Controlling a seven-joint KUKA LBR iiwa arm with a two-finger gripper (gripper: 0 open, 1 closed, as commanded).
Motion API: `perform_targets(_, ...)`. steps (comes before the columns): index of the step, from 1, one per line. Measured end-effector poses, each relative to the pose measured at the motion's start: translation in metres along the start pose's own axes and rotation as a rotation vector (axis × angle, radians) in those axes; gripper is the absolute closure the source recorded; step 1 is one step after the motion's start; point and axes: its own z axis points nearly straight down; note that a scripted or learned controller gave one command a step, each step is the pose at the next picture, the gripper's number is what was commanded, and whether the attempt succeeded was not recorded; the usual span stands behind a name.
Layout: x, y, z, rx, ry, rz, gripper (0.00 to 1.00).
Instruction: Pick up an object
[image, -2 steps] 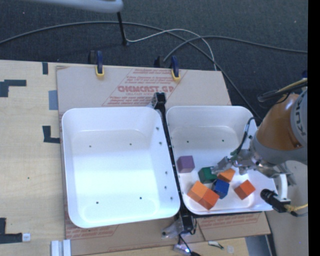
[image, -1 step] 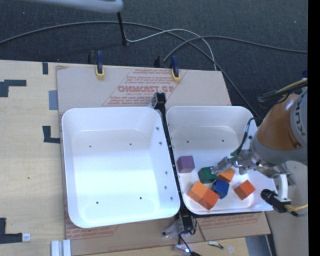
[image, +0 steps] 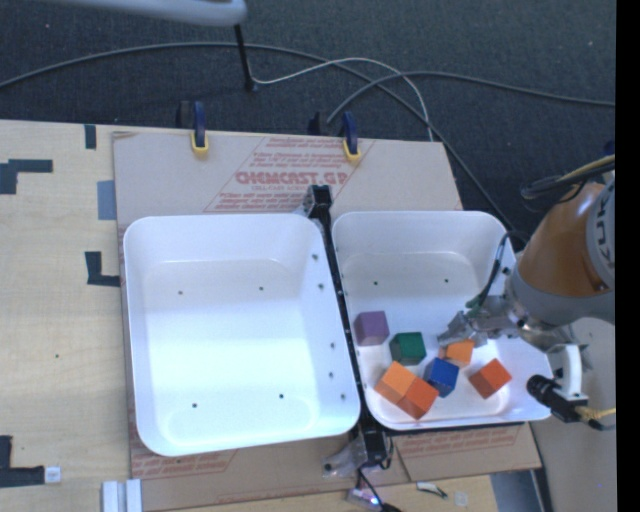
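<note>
In the right bin (image: 420, 250), near its front, lie several small cubes. They are a purple one (image: 372, 326), a green one (image: 407, 347), a blue one (image: 441, 376), a small orange one (image: 459, 351), a red-orange one (image: 489, 378) and two orange ones (image: 396, 380) (image: 419, 398) touching each other. My gripper (image: 468, 327) reaches in from the right, low over the bin. Its tip sits just above and behind the small orange cube, and nothing visibly hangs from it.
The left bin (image: 230, 330) sits beside the right one, with a black divider (image: 335, 300) between them. Both rest on cardboard held by two clamps (image: 199, 130) (image: 350, 135). Cables trail behind the bench.
</note>
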Motion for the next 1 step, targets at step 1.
perform_targets(1,0.0001,-0.0002,0.0004,0.001,0.000,0.000,0.00)
